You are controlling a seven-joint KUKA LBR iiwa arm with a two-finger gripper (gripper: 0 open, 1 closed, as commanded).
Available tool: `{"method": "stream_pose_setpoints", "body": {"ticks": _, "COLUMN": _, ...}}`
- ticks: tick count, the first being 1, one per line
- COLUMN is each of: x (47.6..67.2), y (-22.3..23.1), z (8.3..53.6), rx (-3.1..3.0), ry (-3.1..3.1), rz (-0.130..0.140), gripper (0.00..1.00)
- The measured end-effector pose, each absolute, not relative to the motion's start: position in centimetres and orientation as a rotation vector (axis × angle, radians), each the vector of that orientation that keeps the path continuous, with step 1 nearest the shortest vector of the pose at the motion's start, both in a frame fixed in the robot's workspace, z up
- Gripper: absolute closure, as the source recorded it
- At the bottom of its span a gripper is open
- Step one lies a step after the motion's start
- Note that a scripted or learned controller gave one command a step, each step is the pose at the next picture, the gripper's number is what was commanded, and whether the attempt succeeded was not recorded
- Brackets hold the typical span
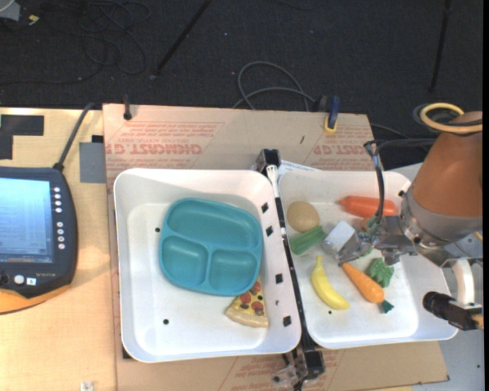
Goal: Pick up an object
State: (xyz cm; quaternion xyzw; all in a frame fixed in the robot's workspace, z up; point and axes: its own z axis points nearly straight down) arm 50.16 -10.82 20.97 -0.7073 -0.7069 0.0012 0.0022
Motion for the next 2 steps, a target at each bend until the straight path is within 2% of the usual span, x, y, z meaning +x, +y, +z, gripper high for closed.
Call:
{"method": "stream_pose_setpoints", "body": {"ticks": 1, "x": 53.2, "y": -12.4, "z": 8.3, "rx": -2.219, "ry": -2.220, "rz": 0.003, "gripper": 0.00}}
{"method": "stream_pose_setpoints", "body": {"ticks": 2, "x": 53.1, "y": -12.6, "z": 9.9, "rx": -2.227, "ry": -2.210, "rz": 0.004, "gripper": 1.00}}
